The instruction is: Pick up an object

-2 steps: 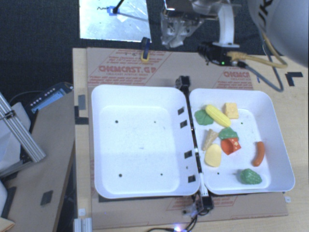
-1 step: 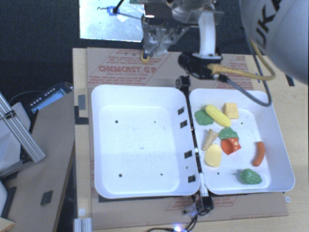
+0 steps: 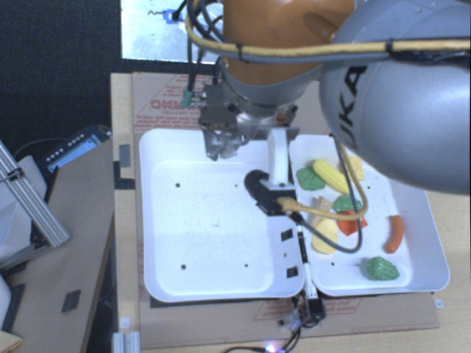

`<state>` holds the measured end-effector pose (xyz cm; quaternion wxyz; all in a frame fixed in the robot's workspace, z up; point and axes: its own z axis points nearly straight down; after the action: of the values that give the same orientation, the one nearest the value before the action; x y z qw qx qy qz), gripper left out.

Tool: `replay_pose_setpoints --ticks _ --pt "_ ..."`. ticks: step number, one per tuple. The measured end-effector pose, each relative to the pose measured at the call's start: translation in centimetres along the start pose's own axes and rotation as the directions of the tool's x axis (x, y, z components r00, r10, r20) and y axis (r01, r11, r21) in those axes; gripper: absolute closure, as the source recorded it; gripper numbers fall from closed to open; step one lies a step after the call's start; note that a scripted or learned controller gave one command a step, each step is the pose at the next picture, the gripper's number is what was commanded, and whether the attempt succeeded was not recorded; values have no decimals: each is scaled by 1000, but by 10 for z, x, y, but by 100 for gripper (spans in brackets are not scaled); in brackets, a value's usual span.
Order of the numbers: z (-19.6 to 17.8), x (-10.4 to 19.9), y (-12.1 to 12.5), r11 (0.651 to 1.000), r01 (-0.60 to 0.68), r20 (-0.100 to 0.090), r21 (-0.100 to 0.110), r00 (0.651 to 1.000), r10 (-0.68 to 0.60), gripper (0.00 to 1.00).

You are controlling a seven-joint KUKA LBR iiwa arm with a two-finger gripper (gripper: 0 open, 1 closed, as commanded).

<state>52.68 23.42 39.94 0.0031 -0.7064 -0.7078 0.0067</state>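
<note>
Item: grey KUKA arm (image 3: 397, 87) with orange band (image 3: 283, 20), reaching in from the right. Partial lettering "KU" reads on the grey link.

End effector (image 3: 221, 134): hangs over the far edge of the left bin (image 3: 158, 271), near the divider between the bins. How it is set, wide, narrow or holding, cannot be told from this slant; nothing is seen in it.

Right bin (image 3: 430, 271): holds the candidate objects, all toy foods, loosely clustered toward the divider side. Yellow corn cob (image 3: 333, 175); green leafy piece (image 3: 310, 179) just beside it; pale yellow piece (image 3: 324, 236); red piece (image 3: 351, 223) with a green piece (image 3: 346, 204) touching it; orange carrot-like piece (image 3: 396, 233), apart; green broccoli-like piece (image 3: 382, 268), alone near the front corner. The isolated pieces likely offer the easiest grasp.

Yellow cable (image 3: 324, 48): draped from the arm, trailing down over the right bin's contents.

Surface: brown board (image 3: 158, 98) beneath the bins, red printing, partly readable as "CHEM".

Status, judged: pick not yet begun; the end effector stands over the wrong bin.
</note>
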Motion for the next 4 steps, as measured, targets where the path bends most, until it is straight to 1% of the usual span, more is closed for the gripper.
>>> replay_pose_setpoints --ticks 1,2,3,4 --pt "-11 -1 85 1000 -3 -5 -20 1000 3 100" --pt "-146 -1 53 1000 4 -12 -30 1000 -5 100" --pt "4 0 -12 1000 4 0 1 1000 -4 100" --pt "-16 1 -8 1000 8 -7 -17 1000 -9 100"
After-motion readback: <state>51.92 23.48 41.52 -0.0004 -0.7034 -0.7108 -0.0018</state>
